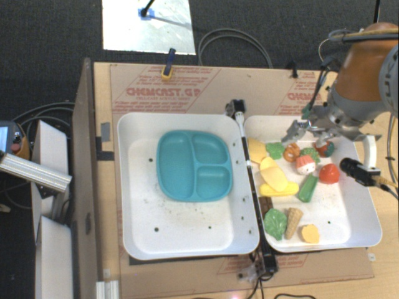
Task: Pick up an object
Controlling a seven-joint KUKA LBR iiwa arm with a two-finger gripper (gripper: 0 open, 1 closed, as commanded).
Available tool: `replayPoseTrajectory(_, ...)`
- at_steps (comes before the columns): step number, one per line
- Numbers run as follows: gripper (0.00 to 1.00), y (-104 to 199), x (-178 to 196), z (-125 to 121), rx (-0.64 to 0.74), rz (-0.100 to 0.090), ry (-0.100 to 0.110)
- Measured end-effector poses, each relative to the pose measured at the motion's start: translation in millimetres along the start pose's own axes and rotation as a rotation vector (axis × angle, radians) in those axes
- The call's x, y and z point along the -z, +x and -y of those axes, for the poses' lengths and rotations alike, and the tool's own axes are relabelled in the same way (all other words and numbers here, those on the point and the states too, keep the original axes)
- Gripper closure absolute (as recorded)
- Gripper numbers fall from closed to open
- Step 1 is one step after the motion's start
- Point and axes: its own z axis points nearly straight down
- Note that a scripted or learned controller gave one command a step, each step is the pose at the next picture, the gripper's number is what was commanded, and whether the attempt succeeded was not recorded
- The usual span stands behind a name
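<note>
A: What does the camera view show on the bench?

B: Two white bins side by side. The left bin holds a teal divided plate, lying flat near its middle. The right bin is crowded with toy food.

A: Which pieces?

B: A yellow banana lies near the divider, with a green leafy piece just above it. An orange ring sits beside a red and white piece. A green cucumber lies tilted next to a red tomato. Toward the front there is a broccoli touching an ice cream cone, and an orange slice just beside the cone.

A: Where is the arm?

B: The arm reaches in from the right, its orange band over the far corner of the right bin. The gripper hangs above the back of that bin, close over the orange ring and the leafy piece.

A: Is it gripping anything?

B: Nothing can be seen between its fingers. Whether they are spread or pressed together cannot be told; the metal parts blur into each other at this angle

A: And the toys?

B: All of them lie on the bin floor
</note>
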Motion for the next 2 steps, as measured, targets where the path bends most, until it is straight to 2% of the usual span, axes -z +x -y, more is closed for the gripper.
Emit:
replayPoseTrajectory(1,0.00,-64.1,-100.7,12.0,-0.008,0.001,0.009)
replayPoseTrajectory(2,0.00,-44.8,-121.4,-41.4,0.003,0.008,-0.015)
